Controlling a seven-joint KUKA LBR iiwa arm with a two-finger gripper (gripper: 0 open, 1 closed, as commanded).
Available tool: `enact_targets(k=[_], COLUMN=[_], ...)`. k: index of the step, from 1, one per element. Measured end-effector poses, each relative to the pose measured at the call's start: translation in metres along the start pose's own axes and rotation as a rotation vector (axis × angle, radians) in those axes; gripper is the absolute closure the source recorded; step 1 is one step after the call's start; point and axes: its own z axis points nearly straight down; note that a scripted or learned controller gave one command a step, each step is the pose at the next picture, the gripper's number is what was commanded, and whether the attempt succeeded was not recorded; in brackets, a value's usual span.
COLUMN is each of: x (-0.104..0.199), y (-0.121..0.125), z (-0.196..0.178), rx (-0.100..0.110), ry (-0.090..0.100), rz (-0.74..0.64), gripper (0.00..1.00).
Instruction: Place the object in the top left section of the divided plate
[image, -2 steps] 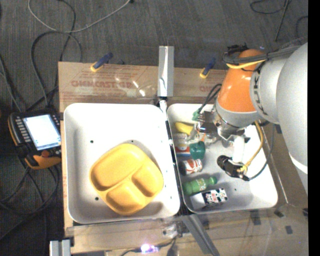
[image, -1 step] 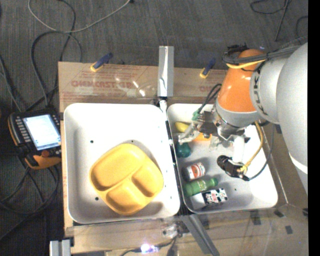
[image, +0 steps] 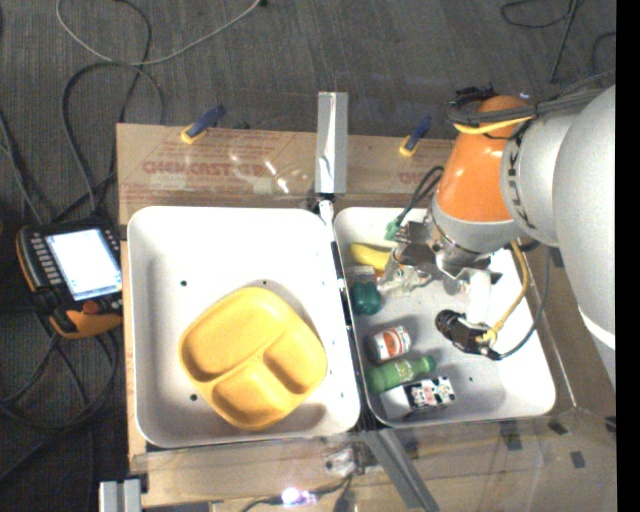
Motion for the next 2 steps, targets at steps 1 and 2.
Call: enact_targets(k=[1,2], x=[-0.007,-0.031], y=[-0.019,-0.046], z=[-0.046,-0.054], rx=[-0.012,-0.01], ry=[-0.001,0.001], rz=[0.357,0.62], gripper=[1.0,1.0])
